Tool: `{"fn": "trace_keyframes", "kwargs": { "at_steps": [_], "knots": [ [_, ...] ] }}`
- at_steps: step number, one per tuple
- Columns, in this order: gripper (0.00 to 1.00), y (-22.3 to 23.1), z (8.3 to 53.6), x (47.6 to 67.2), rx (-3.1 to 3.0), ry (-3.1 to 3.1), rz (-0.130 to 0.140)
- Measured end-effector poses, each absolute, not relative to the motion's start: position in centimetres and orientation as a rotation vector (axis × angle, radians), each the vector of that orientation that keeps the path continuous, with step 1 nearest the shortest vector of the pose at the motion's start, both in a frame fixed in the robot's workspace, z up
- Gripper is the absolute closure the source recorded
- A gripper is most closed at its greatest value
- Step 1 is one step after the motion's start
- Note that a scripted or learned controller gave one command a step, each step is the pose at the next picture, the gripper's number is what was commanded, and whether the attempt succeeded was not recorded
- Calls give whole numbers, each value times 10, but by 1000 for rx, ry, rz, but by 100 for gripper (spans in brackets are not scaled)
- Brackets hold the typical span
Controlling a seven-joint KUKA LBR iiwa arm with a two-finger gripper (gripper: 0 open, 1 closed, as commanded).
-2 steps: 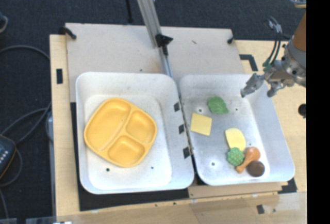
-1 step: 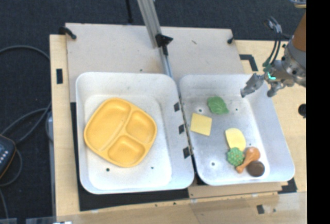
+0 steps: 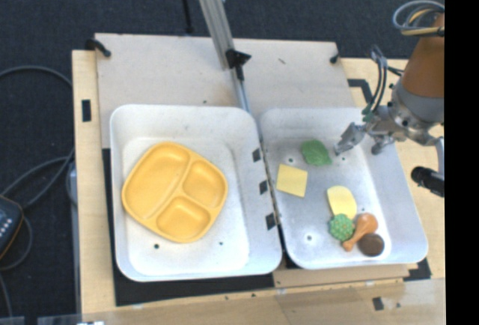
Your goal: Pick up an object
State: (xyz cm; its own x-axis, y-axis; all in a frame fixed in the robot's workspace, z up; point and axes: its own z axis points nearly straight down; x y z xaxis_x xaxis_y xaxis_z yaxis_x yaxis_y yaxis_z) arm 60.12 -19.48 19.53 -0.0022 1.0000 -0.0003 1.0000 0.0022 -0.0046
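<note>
Your gripper hovers, jaws apart, empty. Green toy at its 8 o'clock: light, bumpy, probably stiff plastic; pinch across middle.

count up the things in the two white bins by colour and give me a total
Yellow: 3 (round divided plastic tray, flat square block, rounded piece)
Green: 2 (leafy piece, small knobbly piece)
Orange-brown: 1 (toy drumstick)
Total: 6
</note>
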Motion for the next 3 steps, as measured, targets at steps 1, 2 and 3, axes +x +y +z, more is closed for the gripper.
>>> {"fn": "trace_keyframes", "kwargs": {
  "at_steps": [1,2,3],
  "knots": [
    [0,-196,153,605,-2220,-2222,4],
    [0,-197,100,604,-2222,-2220,4],
    [100,-198,115,606,-2229,-2221,-1]
  ]
}}
